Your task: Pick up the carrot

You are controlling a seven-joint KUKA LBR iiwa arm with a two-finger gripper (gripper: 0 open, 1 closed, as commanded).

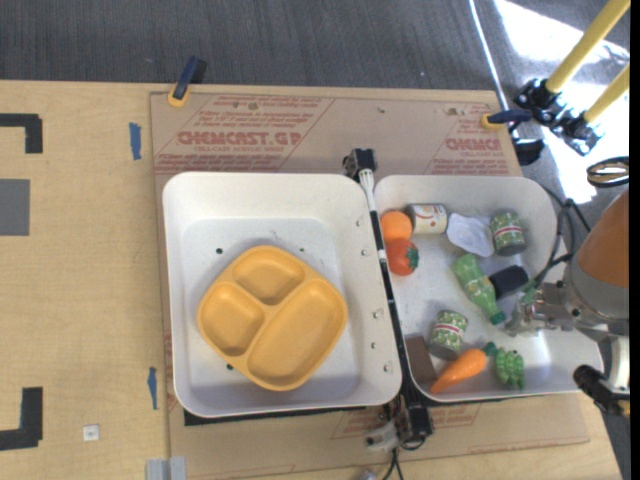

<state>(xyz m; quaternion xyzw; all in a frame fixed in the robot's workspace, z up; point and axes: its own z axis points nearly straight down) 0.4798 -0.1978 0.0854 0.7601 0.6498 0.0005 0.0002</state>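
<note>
carrot (460, 368) — lying flat by the right bin's (545, 200) front rim, tip toward the divider | green leafy toy (509, 365) touching its stem end, a green can (450, 328) just behind it | gripper (535, 311) at the bin's right edge behind the carrot — can't tell its grip | yellow plate (272, 315) in the left bin (190, 268)

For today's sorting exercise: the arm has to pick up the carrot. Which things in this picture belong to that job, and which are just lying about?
Belongs to the job:
carrot, in the right bin
gripper

Just lying about:
yellow divided plate in the left bin
green bottle
orange
small green-labelled can
broccoli
</note>
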